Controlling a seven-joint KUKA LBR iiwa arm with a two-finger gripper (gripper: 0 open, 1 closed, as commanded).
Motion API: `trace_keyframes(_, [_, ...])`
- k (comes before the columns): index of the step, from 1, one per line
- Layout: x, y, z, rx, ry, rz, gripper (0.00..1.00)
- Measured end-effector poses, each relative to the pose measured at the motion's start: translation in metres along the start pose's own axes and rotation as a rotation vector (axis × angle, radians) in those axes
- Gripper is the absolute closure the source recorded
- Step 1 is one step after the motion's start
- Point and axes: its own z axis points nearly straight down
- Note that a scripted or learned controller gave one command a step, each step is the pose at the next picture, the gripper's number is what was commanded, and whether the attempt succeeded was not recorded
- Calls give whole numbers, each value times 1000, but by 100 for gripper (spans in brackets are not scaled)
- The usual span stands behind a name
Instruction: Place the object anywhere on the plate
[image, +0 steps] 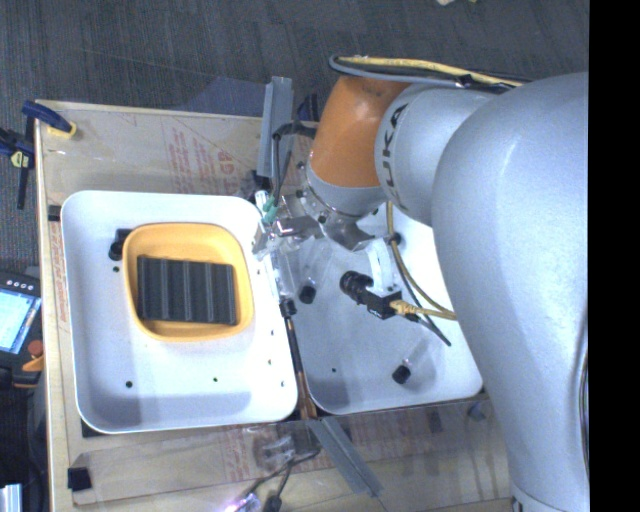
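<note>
The yellow plate (188, 278) with its dark ribbed centre sits in the left bin (90, 400), while the end effector (288, 232) hangs over the right bin (350, 395) mid-frame, its grip impossible to judge, so any carry could drop short at the divider.

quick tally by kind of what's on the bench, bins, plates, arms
white bins: 2, the left bin and the right bin
yellow plates: 1, the plate lying in the left bin with a dark ridged centre
robot arms: 1, the grey arm with an orange band, reaching over the right bin
total: 4
</note>
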Motion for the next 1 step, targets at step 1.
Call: trace_keyframes(1, [0,0,0,0,0,0,0])
